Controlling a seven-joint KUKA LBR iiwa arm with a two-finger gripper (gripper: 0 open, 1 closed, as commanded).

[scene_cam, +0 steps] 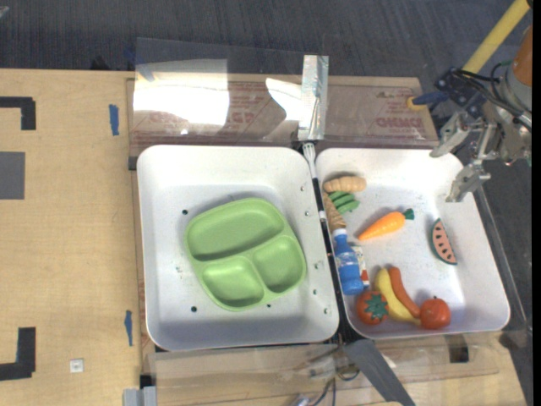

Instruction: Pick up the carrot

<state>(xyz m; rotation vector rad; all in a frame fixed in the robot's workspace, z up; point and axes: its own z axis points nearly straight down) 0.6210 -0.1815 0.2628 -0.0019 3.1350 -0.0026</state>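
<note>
The orange carrot (385,225) with a green stem lies tilted in the middle of the right white bin (486,252). My gripper (467,169) hangs over that bin's far right corner, up and to the right of the carrot and well apart from it. Its fingers (459,186) point down and stand open, with nothing between them.
The right bin also holds a watermelon slice (442,242), a banana (392,293), two tomatoes (434,312), a blue bottle (347,263), a bread roll (344,183) and green beans (342,200). A green divided plate (245,252) sits in the left bin (161,227).
</note>
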